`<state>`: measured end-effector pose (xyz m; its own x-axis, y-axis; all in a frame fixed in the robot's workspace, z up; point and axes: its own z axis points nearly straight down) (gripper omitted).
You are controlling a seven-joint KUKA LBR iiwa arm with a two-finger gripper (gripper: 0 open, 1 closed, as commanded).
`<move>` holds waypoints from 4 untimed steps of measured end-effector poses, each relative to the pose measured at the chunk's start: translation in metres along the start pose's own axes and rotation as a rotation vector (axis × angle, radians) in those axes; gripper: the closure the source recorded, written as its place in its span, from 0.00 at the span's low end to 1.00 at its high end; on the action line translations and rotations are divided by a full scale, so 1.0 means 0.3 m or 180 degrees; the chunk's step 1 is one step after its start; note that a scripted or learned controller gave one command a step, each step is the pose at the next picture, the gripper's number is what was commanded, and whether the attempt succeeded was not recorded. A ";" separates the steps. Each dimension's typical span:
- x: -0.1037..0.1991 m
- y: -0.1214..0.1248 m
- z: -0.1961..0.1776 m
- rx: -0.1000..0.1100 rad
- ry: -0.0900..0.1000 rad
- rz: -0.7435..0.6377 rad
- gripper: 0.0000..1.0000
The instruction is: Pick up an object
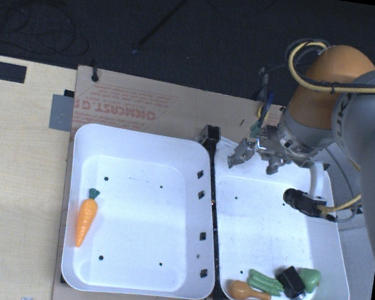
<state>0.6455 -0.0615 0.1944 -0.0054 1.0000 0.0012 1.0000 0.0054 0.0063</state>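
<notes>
The pickable things lie far from the gripper (255,158). A toy carrot (86,217) rests in the left bin (79,164), well down and to the left of the gripper, near that bin's left wall, its green top pointing up the view. In the right bin (339,262), well below the gripper at the near rim, sits a cluster: a green pod-like piece (265,282), a small black block (291,281) lying against a green item (309,277), and an orange-tan pear-shaped piece (248,291) just left of and below the pod.

The gripper hangs over the far rim of the right bin, close to the dividing edge between the two bins. Its two fingers stand visibly apart, with nothing between them and nothing touching them. Just right of and below it, a black cylindrical part (304,201) with a cable juts over the bin.

Directly below the gripper the right bin's white floor is bare down to the cluster. The left bin's floor is likewise open apart from the carrot.

Both bins sit on a cardboard sheet (153,101) with reversed red lettering, laid on a pale wooden bench (7,174). Beyond the gripper the background is dark, with cables.
</notes>
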 end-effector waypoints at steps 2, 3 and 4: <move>0.004 0.001 -0.873 0.0035 -0.0010 -0.0006 1.00; 0.379 -0.092 -1.125 0.0005 0.0005 -0.0021 1.00; 0.251 0.000 -0.697 0.0071 -0.0012 0.0029 1.00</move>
<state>0.6437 0.0136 0.4036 0.0037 1.0000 -0.0025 0.9999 -0.0038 -0.0158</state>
